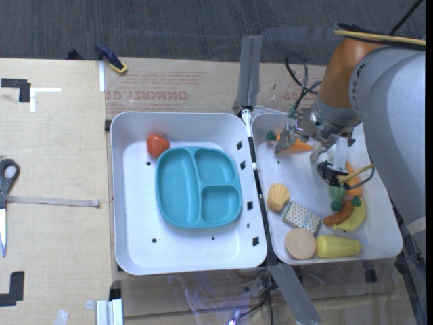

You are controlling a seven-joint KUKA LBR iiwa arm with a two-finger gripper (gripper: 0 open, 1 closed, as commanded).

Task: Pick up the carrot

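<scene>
From above, the pale wood-grain worktop (54, 175) carries two shallow white plastic bins with rounded corners, set side by side and touching along a hinged seam. The left bin (128, 242) holds a smooth teal plate (199, 186) moulded into three compartments, and a small glossy red-orange piece (157, 144) lies just beside the plate's upper left corner.

The grey arm with its orange band reaches into the upper part of the right bin (389, 239). Its metallic gripper (292, 139) hangs over the carrot (298, 145), a tapered orange shape with a green tip at its left end, lying near the bin's back wall. How far the gripper stands apart, and whether it has hold of the carrot, I cannot tell.

Lower in the same bin lie a ridged yellow shell-like piece (278, 197), a speckled rectangular block (301, 217), a flat tan disc (300, 244), a smooth yellow wedge (337, 246) and a curved yellow banana (356, 217) among small bright pieces.

Metal scissors (5, 188) rest at the worktop's left edge.
</scene>
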